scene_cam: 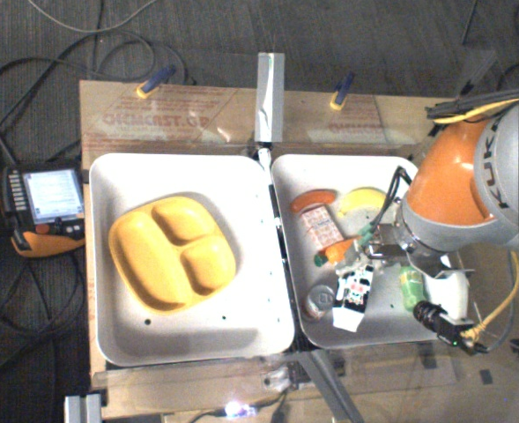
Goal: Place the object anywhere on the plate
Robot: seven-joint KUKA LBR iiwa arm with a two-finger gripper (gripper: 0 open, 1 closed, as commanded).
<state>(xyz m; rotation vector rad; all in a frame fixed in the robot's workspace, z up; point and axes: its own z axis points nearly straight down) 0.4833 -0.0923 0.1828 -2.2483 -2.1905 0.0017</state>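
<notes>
1. The arm (457, 188) reaches in from 3 o'clock and bends over the right bin (290, 263); its tool (358, 282) points down among the clutter there. I cannot tell how the tool stands.
2. Faint red lettering on the cardboard (166, 122) at 12 o'clock is unreadable; the arm's grey shell shows part of a dark letter.
3. One yellow three-compartment plate (173, 252) lies in the left bin (109, 324). Two bins stand on the table. A white object with black print (354, 293) sits just at the tool, in the right bin.
</notes>
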